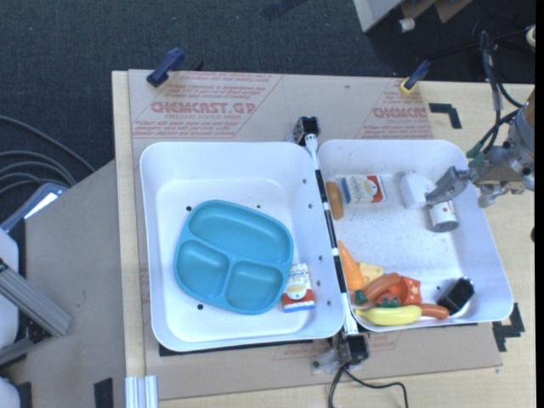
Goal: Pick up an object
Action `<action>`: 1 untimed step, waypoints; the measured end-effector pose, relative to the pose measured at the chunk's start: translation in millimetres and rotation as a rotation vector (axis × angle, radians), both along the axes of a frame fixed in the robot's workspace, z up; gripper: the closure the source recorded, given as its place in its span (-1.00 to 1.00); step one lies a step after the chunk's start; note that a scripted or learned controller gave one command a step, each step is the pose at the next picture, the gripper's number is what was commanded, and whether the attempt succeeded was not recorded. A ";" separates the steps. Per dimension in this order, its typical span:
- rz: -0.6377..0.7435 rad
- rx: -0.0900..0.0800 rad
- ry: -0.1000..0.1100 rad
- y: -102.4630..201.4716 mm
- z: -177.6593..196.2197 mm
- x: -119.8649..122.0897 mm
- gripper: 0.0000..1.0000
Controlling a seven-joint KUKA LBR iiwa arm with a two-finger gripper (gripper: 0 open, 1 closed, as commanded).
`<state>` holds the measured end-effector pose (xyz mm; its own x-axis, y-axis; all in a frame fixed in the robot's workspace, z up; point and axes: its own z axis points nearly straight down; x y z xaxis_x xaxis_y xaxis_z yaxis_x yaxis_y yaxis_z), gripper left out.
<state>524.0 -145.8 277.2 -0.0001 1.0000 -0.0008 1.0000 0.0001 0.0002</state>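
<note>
Nearest the camera, a yellow banana (393, 315) lies at the right bin's (497, 266) front edge, touching a heap of toy food with a carrot (348, 266) and a black block (455, 295) beside it. In the left bin (157, 228), a blue divided plate (232, 255) rests beside a small carton (297, 286). Farther back, a white carton (364, 189) lies flat. The tool (455, 195) hangs over the right bin's far right side, just above a small white cylinder (442, 217); whether it is spread or pressed together cannot be told.

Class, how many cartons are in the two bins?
2. One carton lies in the left bin, beside the blue tray; the other lies at the right bin's far side.
</note>
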 end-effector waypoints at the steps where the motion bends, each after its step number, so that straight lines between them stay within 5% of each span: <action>1: -0.001 0.002 0.003 -2.8 -164.2 -4.4 -1.00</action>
